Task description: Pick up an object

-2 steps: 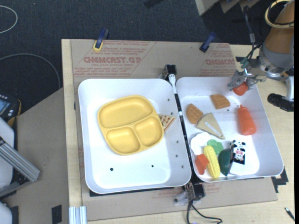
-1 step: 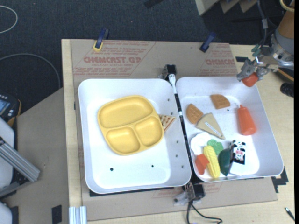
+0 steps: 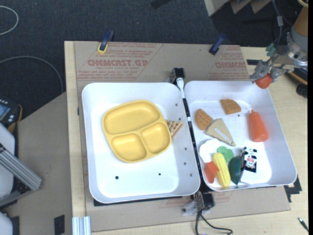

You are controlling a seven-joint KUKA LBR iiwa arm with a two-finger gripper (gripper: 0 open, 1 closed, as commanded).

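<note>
In the left bin (image 3: 93,131) a yellow three-compartment plate (image 3: 136,130) is seen, with a waffle piece (image 3: 174,127) tucked at its right edge. In the right bin (image 3: 279,131) toy foods are spread — two bread pieces (image 3: 203,119) (image 3: 230,105), a cheese wedge (image 3: 221,130), an orange bottle (image 3: 257,126) and a corn cob (image 3: 221,168) on a small white plate (image 3: 208,153). Above the right bin's far right corner the gripper (image 3: 264,77) is held closed on a small red-orange object (image 3: 263,81) — it is judged light, rigid and smooth, best pinched across its middle, since a rounded plastic piece may slip.

glossy plastic yellow plate (image 3: 133,129), smooth white bins (image 3: 93,131)
</note>
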